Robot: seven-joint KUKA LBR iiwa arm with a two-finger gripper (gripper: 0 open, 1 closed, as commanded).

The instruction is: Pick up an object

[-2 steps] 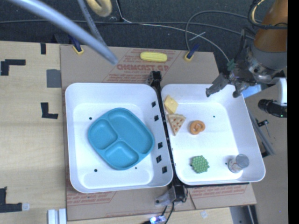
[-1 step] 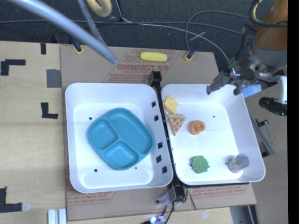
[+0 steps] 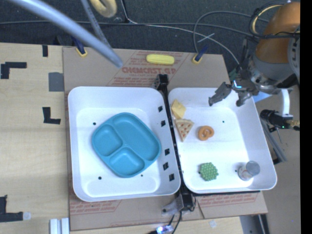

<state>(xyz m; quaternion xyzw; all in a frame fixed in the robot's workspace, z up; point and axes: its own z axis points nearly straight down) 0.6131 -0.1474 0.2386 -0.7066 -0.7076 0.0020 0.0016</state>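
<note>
A green knobbly ball (image 3: 208,171) and a grey cylinder (image 3: 249,170) sit at the right bin's (image 3: 263,145) near edge (an orange swirl (image 3: 205,133) lies mid-bin). The gripper (image 3: 230,97) hovers above the far end, fingers spread, holding nothing.

The arm (image 3: 280,38) is cut off by the right edge, and a blurred grey bar (image 3: 58,18) exits top left.

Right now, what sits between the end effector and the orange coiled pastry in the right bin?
Nothing: the camera view shows bare white bin floor between the open end effector and the orange coiled pastry.
</note>
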